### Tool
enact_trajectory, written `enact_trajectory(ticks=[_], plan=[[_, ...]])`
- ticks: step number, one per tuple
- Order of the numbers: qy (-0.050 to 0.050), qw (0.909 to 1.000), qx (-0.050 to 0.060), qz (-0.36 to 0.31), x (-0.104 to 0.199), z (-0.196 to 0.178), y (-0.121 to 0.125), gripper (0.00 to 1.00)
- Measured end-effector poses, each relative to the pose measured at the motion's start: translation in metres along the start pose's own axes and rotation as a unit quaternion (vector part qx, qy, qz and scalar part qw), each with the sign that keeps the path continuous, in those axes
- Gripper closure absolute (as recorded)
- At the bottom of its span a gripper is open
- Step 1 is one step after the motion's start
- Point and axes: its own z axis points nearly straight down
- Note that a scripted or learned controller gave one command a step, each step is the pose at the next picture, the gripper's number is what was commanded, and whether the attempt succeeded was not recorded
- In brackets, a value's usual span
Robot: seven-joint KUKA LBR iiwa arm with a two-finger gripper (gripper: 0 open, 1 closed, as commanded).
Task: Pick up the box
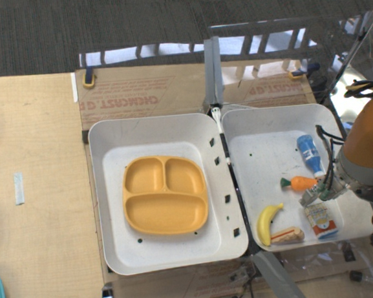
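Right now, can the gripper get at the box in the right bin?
Probably yes. The gripper hovers just above the box, whose top is uncovered; the carrot and banana lie apart from it.

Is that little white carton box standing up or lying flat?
Lying flat: the small white carton box shows its printed face upward on the right white bin floor.

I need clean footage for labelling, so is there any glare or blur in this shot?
Camera view: strong glare blows out the upper right corner beside the arm; the pincer looks slightly soft; the box, banana and yellow tray are evenly lit and sharp.
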Motion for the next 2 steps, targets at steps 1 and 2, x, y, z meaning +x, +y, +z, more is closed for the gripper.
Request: enact_trajectory(ticks=[1,2], plan=[[0.0,1.0,0.0,0.0,0.0,0.0,0.0,0.0],[-0.001,0.9999,0.001,-0.01,-0.04,0.018,-0.017,0.0]])
